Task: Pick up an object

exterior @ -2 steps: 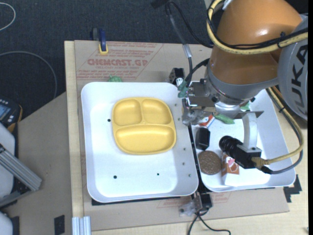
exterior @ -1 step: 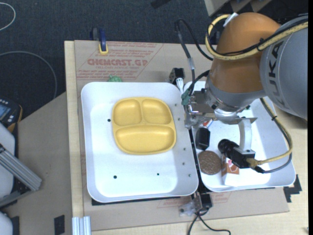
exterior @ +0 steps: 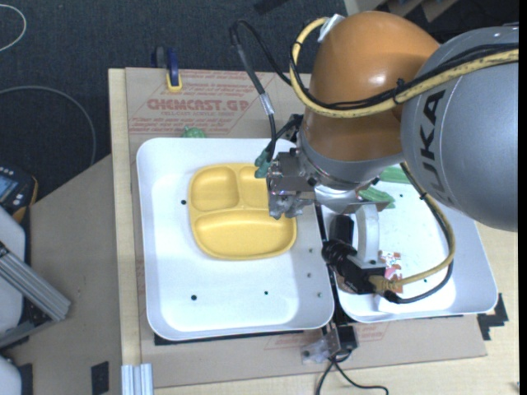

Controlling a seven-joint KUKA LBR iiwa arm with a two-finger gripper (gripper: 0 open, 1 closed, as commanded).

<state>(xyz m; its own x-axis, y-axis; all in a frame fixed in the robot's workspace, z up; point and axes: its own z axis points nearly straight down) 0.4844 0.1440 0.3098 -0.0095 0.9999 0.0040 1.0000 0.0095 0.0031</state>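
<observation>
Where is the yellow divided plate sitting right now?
The yellow divided plate lies in the left white bin, toward its upper right part, its right edge just beside the pincer and the divide between the two bins.

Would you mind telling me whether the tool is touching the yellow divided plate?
Cannot tell. In the camera view the tool overlaps the right rim of the yellow divided plate, but the slanted look-down hides any contact or gap.
</observation>
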